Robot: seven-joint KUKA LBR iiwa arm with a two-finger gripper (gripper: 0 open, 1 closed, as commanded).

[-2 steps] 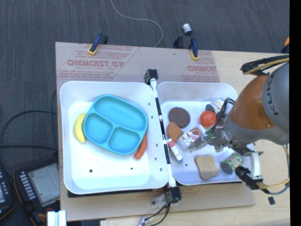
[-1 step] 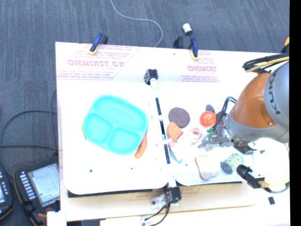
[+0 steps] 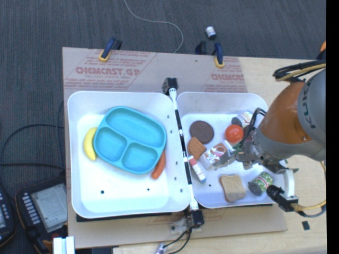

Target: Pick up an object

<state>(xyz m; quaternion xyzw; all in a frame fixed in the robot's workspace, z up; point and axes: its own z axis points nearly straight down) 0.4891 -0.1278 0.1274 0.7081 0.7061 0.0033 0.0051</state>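
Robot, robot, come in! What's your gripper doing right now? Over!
Gripper low in right bin, by the small packet. Grip unconfirmed. Tomato, bread slice, can crowd close.

- Left bin (image 3: 85,194) and right bin (image 3: 212,102), centre of frame: smooth white plastic with a slight sheen.
- Divided tray (image 3: 130,139), in the left bin: light blue plastic, smooth, semi-gloss.
- Banana (image 3: 89,143) and carrot (image 3: 159,166) beside the tray: smooth moulded plastic, yellow and orange.
- Tomato (image 3: 234,133), in the right bin: red, glossy, with a highlight.
- Bread slice (image 3: 232,188), lower right bin: tan, matt, faintly rough.
- Round cookie (image 3: 202,131): dark brown, matt.
- Can (image 3: 261,183): printed label, metallic-looking end.
- Bench board (image 3: 116,70): brown, matt, paper-faced, red print.
- Floor (image 3: 47,15), upper left: dark grey ribbed carpet, rough.
- Arm (image 3: 288,123), right: glossy orange band, grey matt casing.
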